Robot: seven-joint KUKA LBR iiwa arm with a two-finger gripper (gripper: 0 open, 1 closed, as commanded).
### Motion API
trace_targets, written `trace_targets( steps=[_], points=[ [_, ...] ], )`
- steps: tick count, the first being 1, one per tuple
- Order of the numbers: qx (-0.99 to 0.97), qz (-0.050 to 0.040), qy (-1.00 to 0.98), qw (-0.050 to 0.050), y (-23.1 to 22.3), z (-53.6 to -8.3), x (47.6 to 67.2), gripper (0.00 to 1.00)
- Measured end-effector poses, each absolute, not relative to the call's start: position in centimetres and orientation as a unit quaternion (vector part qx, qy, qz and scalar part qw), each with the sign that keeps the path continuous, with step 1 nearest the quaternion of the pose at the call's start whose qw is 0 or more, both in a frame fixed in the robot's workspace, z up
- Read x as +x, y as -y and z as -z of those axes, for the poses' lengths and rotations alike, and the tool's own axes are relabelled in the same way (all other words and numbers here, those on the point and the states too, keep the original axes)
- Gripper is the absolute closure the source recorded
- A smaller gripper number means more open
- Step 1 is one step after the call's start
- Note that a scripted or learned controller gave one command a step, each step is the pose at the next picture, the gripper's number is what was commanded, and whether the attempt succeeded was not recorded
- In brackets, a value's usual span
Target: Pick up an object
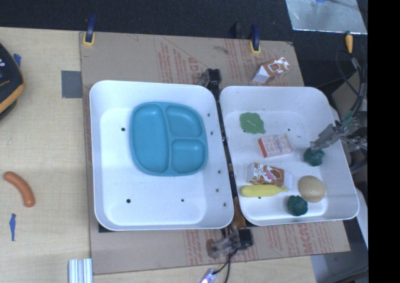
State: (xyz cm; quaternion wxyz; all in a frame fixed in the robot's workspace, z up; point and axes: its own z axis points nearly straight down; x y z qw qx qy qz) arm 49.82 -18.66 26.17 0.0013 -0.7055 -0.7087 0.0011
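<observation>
The right bin (284,99) holds a flat green piece (252,123), a small orange box (275,145), a printed snack packet (265,174), a yellow banana (262,192), a tan round object (310,188) and a dark green object (297,205). A dark teal lump (314,157) lies near the bin's right wall. My gripper (320,143) comes in low from the right edge, its grey tip just above and touching or nearly touching that teal lump. Most of the arm is cut off by the frame.
The left bin (106,207) carries a blue divided plate (169,138). A small carton (272,69) lies on the cardboard behind the right bin. On the bench at far left lie a sausage (20,188) and a yellow-black device (7,85).
</observation>
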Motion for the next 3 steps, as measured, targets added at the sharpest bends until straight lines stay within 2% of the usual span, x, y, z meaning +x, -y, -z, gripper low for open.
trace_targets(
  steps=[1, 2, 3],
  points=[
    [-0.705, -0.0021, 0.709, 0.001, 21.1, -16.7, 58.1, 0.00],
    [-0.705, -0.0017, 0.709, 0.002, 17.1, -11.1, 57.1, 0.00],
    [-0.705, -0.0009, 0.709, 0.001, 11.2, -16.6, 58.3, 0.00]
  ],
)
